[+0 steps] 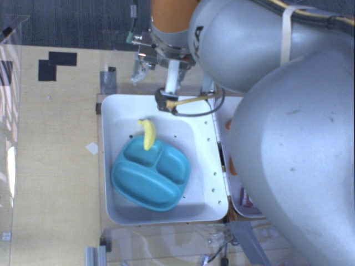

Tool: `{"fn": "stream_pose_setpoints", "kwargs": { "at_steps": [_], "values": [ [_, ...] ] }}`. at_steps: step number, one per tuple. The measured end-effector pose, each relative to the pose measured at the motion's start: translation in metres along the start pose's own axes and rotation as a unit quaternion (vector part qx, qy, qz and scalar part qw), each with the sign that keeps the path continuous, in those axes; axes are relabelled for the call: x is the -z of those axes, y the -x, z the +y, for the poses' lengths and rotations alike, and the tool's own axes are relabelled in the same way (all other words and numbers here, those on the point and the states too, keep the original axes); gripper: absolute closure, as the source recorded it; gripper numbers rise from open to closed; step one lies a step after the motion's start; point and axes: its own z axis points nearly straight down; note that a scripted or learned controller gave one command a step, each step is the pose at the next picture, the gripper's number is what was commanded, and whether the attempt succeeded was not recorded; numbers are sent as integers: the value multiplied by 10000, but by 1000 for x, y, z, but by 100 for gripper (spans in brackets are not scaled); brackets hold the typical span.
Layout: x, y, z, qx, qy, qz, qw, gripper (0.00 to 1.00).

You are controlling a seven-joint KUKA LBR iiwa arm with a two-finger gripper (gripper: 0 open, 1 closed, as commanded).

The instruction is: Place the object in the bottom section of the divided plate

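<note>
I see a yellow toy banana (147, 134) lying over the far rim of the blue divided plate (145, 186) in the left bin (204, 159); the gripper (150, 70) hovers beyond, and I cannot tell whether it is open or closed

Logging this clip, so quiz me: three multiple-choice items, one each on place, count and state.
1. The plate sits in: A left bin; B right bin; C bare bench.
2. Plate sections: A two; B three; C four.
3. The banana is: A held aloft; B lying across the plate's top edge; C upright on the bench.
1 A, the bin's white walls ring it. 2 B, two small above one large. 3 B, its lower end is on the plate, the rest on the bin floor.
</note>
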Motion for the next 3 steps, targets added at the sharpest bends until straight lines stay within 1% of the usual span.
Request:
{"fn": "stream_pose_setpoints", "kwargs": {
  "at_steps": [1, 2, 3],
  "values": [
    [6, -2, 0, 44, -13, -16, 10000, 100],
    [-145, -5, -8, -1391, -24, -13, 9903, 100],
    [-199, -7, -7, -2926, -1, 29, 9562, 100]
  ]
}}
